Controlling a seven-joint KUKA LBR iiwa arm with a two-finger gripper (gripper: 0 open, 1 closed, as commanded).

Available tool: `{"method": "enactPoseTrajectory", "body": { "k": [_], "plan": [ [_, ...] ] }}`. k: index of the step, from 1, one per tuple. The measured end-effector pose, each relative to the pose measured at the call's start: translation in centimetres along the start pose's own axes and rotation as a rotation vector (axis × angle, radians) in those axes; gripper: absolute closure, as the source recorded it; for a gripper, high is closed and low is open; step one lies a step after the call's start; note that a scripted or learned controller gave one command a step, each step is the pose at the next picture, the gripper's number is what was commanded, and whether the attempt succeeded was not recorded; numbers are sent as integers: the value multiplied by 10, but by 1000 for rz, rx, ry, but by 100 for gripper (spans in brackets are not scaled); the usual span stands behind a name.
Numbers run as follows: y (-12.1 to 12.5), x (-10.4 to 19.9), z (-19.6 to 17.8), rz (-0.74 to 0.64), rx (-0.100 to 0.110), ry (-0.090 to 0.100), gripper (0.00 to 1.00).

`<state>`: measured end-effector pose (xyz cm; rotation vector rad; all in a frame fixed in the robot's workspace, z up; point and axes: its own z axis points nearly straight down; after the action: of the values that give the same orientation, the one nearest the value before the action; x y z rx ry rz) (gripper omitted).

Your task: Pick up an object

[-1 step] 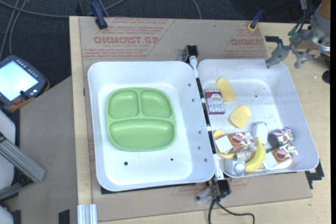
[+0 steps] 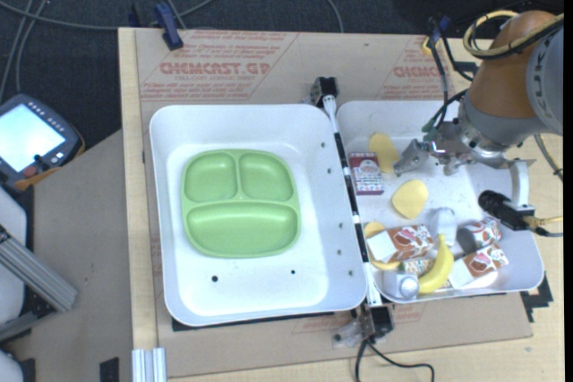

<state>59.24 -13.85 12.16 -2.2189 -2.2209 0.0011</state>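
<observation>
arm [image 2: 537, 76]: grey | orange band (wrist) | yellow, black cables

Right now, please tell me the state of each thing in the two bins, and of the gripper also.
green divided plate: lying flat in the left bin, nothing on it.
banana: lying in the right bin, among packets.
red packet: flat, beside the bins' shared wall.
yellow piece: loose on the bin floor.
gripper: low over the right bin; grip unclear.
</observation>
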Motion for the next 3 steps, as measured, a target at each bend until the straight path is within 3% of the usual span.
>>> {"method": "enactPoseTrajectory", "body": {
  "k": [1, 2, 3],
  "plan": [
    [-36, 35, 37, 0, -1, 0, 0],
    [-35, 35, 27, 2, -4, -2, 100],
    [-35, 35, 27, 2, -4, -1, 0]
  ]
}}
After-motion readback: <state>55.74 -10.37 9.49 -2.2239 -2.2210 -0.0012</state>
